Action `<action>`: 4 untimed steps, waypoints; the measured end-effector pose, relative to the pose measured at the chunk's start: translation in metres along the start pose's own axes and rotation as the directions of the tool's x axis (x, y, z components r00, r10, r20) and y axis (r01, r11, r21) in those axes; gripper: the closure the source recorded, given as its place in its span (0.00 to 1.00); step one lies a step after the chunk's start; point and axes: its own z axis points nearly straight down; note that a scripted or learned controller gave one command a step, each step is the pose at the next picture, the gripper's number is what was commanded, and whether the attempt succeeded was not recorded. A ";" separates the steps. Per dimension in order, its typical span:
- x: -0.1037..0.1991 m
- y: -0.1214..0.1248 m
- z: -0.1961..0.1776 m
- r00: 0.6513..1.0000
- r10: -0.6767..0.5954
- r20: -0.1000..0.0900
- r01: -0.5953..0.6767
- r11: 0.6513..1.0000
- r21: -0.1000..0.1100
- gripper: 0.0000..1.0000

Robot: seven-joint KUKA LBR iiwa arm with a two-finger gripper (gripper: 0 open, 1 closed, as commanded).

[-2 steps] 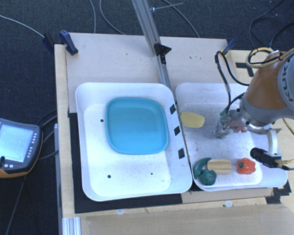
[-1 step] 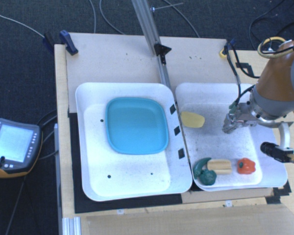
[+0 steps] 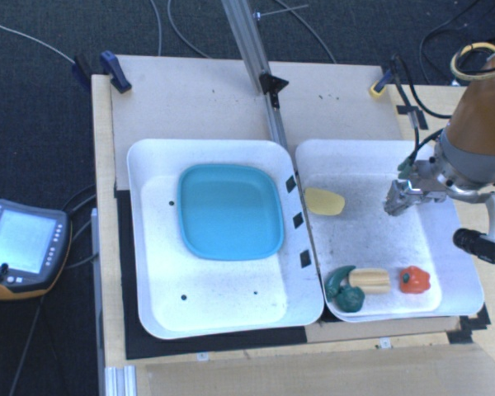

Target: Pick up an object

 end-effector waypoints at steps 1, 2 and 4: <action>0.000 0.001 -0.053 1.000 0.000 0.000 0.000 1.000 -0.002 1.00; 0.054 0.002 -0.042 1.000 -0.004 -0.002 0.004 1.000 0.004 1.00; 0.156 -0.011 -0.058 1.000 -0.005 -0.002 0.005 1.000 0.003 1.00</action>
